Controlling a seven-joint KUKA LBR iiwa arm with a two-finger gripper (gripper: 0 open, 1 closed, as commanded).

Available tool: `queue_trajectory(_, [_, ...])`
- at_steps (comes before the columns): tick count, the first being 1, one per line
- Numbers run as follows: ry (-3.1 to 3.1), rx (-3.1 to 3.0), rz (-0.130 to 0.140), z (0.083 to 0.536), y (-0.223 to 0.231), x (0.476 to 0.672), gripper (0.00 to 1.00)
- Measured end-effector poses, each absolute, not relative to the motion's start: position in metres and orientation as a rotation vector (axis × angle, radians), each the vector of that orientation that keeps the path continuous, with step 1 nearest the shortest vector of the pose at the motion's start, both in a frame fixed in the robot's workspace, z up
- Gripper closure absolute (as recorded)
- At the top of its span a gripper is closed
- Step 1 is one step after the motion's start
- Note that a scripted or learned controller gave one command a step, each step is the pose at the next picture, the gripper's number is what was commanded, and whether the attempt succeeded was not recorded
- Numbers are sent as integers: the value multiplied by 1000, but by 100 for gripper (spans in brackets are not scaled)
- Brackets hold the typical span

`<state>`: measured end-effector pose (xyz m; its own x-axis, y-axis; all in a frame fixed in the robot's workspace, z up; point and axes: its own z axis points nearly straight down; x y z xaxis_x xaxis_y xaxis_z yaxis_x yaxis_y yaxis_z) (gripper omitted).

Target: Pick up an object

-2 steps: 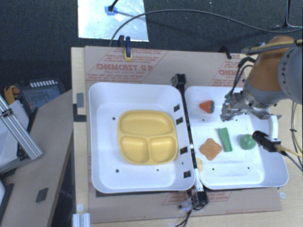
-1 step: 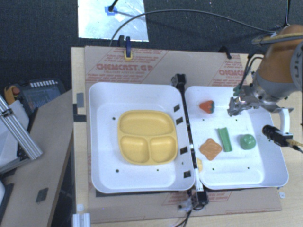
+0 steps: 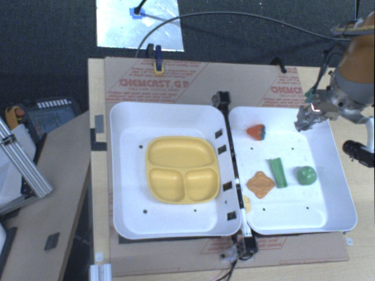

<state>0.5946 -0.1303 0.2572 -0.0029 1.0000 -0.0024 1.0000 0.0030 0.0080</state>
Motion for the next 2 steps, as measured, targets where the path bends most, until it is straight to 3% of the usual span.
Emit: queue_trajectory(2, [2233,2211,4,230,-20,618,100])
